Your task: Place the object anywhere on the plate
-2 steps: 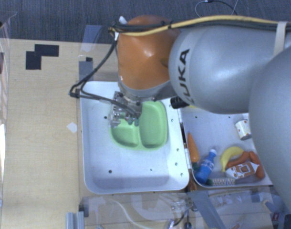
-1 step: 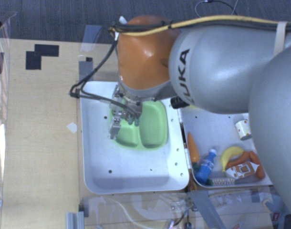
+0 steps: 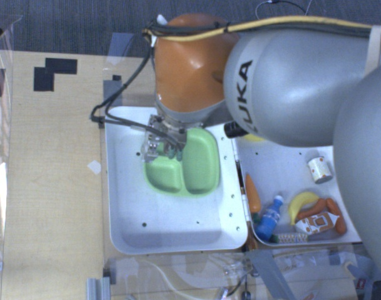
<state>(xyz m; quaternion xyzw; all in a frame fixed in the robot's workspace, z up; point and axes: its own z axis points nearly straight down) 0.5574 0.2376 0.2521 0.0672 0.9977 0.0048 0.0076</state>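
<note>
A light green two-compartment plate [image 3: 197, 167] lies in the left white bin [image 3: 172, 230]. The arm's orange wrist hangs over the bin's upper part, and my gripper [image 3: 160, 145] reaches down at the plate's upper left corner, over its smaller left compartment. The metal fingers are partly covered by the wrist, and I cannot make out any object between them.
The right bin [image 3: 284, 167] holds a carrot [image 3: 252, 194], a blue bottle [image 3: 270, 218], a banana [image 3: 301, 203], a red-orange toy [image 3: 321, 220] and a small white can [image 3: 319, 169]. The grey arm covers that bin's upper part. A black cable [image 3: 118, 99] loops at the left bin's top left corner.
</note>
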